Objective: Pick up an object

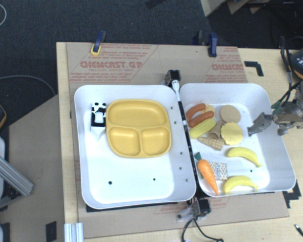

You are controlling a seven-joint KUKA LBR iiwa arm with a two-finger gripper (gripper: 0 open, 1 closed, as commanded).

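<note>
Claw [270, 123] at right bin's [280, 158] far edge, arm cut off, finger spread impossible to tell.

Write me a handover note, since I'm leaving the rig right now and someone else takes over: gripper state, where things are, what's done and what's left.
Gripper: above the right bin's right side, nothing visible between its fingers; whether open or shut is unclear.
Right bin: toy food clustered in its left half. Two sausages, corn, a round tan piece, a yellow piece, a waffle cone, a carrot and two bananas.
Left bin: a yellow divided tray with a small black-and-white item beside it.
Done: nothing picked yet.
Left: grasp and lift one object.
</note>
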